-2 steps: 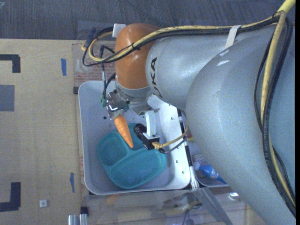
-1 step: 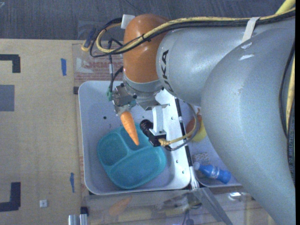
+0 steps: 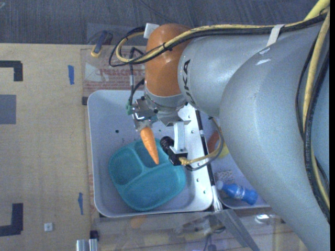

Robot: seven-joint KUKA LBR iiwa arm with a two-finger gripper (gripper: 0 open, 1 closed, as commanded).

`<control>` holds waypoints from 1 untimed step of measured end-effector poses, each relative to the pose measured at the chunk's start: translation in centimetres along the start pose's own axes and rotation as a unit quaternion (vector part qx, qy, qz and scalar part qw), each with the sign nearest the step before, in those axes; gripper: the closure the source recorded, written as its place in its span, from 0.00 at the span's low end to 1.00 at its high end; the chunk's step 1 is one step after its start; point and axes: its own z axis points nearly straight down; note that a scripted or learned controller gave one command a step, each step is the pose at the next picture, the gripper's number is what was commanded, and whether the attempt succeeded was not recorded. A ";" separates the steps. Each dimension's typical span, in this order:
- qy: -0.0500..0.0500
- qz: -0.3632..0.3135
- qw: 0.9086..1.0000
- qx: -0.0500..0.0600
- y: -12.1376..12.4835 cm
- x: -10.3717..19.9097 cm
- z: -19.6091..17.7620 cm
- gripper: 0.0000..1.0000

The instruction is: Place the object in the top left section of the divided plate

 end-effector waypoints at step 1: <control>0.000 0.049 0.999 0.001 -5.8 4.3 1.3 1.00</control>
